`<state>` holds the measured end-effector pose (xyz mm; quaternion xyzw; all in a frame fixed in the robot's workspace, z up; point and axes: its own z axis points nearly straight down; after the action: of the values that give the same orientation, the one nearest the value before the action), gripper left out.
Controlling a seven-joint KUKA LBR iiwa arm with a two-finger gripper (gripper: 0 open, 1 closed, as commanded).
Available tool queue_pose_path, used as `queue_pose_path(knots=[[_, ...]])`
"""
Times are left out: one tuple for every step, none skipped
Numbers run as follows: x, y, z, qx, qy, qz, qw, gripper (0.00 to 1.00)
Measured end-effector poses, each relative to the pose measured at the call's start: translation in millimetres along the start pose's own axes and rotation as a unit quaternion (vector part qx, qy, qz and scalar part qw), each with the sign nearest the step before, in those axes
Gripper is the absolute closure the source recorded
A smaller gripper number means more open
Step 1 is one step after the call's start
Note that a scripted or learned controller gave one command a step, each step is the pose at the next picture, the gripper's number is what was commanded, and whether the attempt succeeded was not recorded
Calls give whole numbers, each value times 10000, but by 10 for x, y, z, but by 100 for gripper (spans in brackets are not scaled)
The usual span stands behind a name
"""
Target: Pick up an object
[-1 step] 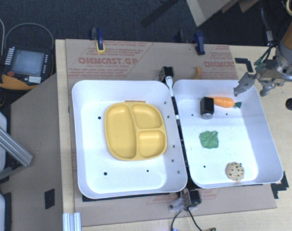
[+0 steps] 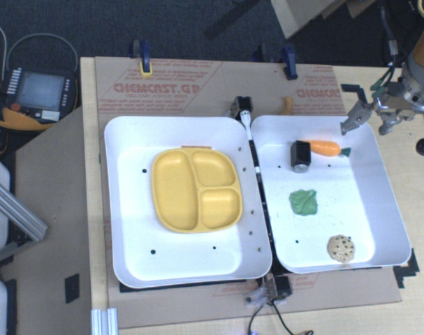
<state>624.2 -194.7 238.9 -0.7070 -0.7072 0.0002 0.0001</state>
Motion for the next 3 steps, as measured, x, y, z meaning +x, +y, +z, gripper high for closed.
queue_pose_path(knots=[[33,6,634,29,8,-2,10000,0],[129,11,1225,31,12,-7,10000,0],[126,12,1548,8,-1,0,10000,0]])
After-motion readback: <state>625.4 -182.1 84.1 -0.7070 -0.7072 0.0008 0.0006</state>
